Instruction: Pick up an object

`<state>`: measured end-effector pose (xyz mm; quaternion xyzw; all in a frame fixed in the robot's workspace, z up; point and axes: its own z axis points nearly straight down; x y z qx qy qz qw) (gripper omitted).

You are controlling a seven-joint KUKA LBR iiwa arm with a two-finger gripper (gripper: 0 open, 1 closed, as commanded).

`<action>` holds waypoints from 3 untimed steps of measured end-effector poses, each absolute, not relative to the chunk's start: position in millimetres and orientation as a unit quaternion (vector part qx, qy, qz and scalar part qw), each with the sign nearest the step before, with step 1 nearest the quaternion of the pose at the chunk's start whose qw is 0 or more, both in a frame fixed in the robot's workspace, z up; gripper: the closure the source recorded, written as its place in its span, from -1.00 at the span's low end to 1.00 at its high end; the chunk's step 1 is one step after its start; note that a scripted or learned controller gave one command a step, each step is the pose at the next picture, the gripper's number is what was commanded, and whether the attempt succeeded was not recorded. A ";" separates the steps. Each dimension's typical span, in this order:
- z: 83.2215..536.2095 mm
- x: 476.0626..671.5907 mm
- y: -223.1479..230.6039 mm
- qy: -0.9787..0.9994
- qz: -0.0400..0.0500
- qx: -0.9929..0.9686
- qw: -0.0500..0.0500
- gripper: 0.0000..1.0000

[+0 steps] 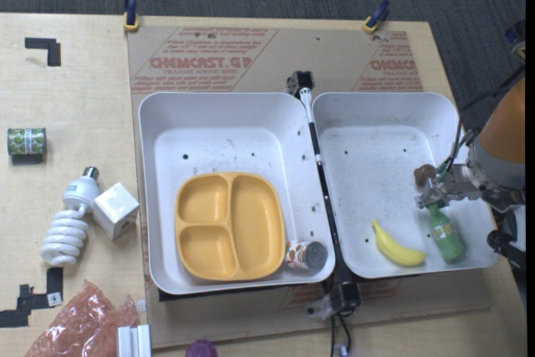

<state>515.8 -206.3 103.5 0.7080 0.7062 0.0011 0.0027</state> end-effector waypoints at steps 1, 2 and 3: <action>179.6 522.2 -132.4 0.707 0.000 0.707 0.001 1.00; 192.2 543.0 -64.0 0.707 0.000 0.707 0.001 1.00; 211.2 531.3 -35.2 0.708 0.000 0.706 0.001 1.00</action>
